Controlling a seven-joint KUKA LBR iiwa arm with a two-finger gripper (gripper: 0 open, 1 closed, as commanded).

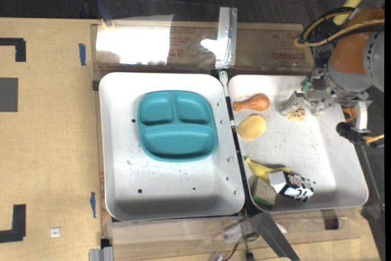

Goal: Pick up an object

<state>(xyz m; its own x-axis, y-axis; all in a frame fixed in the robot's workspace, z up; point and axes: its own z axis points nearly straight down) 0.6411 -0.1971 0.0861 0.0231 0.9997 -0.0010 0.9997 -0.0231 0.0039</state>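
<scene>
Gripper point(299, 104) sits low in the right bin point(324, 162), right over a small tan object point(297, 113); can't tell its grip.

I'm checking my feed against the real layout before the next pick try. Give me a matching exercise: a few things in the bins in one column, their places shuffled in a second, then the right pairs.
Things:
1. teal divided plate
2. orange drumstick-shaped toy
3. banana
4. gripper

Places:
A. front of the right bin, beside a small printed box
B. far part of the right bin, over a small pale object
C. middle of the left bin
D. far left corner of the right bin, just beyond the yellow lemon-like piece

Pairs: 1-C, 2-D, 3-A, 4-B
</scene>
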